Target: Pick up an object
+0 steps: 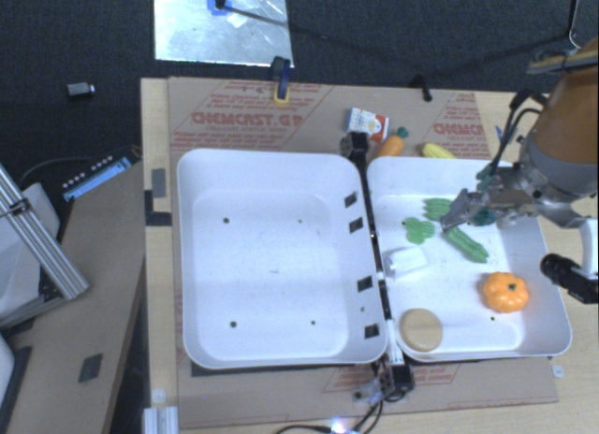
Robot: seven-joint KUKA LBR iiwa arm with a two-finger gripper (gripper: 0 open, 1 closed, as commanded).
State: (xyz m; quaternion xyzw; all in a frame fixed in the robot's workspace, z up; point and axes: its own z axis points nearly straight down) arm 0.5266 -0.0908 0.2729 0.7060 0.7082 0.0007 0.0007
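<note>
My gripper (465, 210) hangs low over the right bin (468, 343), in its upper middle, on the grey arm (562, 142) that comes in from the right. Around it lie several green toy pieces: a leafy one (437, 207) just left of it, a smaller one (419, 229) below left, and a long pod (469, 244) right under it. A teal bit (483, 219) shows beside the gripper. An orange pumpkin (505, 292) sits lower right, a tan round disc (421, 329) at the front left corner, and a white block (405, 260) by the left wall.
The left bin (271, 264) stands beside the right one, with black clips along the shared wall. Behind the bins lie a small white and red box (366, 122), an orange carrot (391, 145) and a yellow banana (436, 151). A blue and yellow clamp (280, 79) holds the cardboard's far edge.
</note>
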